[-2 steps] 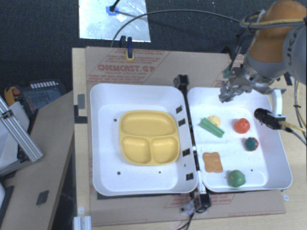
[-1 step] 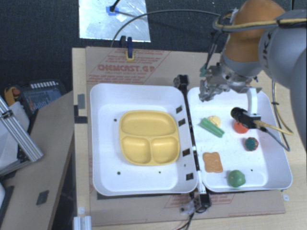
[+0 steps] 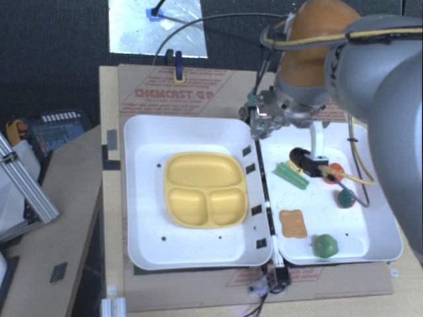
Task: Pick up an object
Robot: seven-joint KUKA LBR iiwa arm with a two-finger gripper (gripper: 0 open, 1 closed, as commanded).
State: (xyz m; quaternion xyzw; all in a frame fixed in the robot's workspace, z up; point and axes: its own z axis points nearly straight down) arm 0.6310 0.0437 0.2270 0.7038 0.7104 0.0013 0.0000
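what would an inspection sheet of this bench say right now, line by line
surface: left bin and right bin, white, side by side on printed cardboard
job's things: in right bin, pale green block, orange square, green ball, teal piece, red piece
clutter: yellow divided plate in left bin
grippers: gripper above the far end of the divider between bins
cables: black cable arcing behind the bench toward the arm
surroundings: silver sheet, aluminium rail at view's left
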